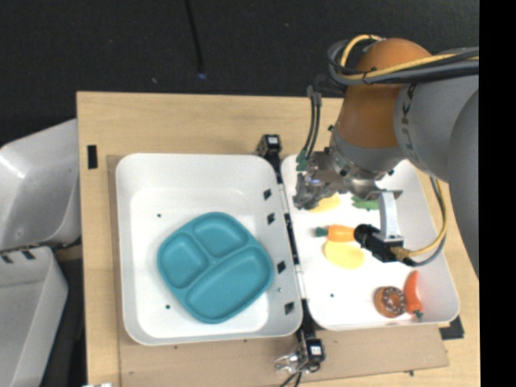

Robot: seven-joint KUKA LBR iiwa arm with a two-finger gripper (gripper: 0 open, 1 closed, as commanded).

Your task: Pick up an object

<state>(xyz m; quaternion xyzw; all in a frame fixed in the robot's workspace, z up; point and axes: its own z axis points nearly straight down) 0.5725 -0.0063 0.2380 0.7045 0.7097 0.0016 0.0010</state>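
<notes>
While the grey arm (pixel 379 111) leans over the right-hand bin (pixel 347 301), its gripper (pixel 309 190) hangs low at that bin's far left corner, close to the wall it shares with the left-hand bin (pixel 145 192). Whether the jaws are spread or pressed together cannot be told from this slant, since the wrist covers them.

Just beside the jaws, on the side away from the shared wall, lies a small yellow piece (pixel 327 204); whether it touches the gripper cannot be told. A little farther out on that same side lies a small green piece (pixel 367 205), partly under the wrist.

Near the jaws, on their camera side, lies a toy carrot (pixel 340 232), orange with a green tip that points toward the shared wall. Nearer the camera still lies a rounded yellow fruit (pixel 343 255), touching the carrot or just beside it.

Well apart from the jaws, in the near right corner of the same bin, a brown doughnut (pixel 390 300) and an orange-red piece (pixel 413 290) sit just beside each other.

Across the shared wall from the jaws, well apart, a teal divided plate (pixel 214 266) lies flat in the left-hand bin. Both bins rest on a pale wooden bench (pixel 177 111).
</notes>
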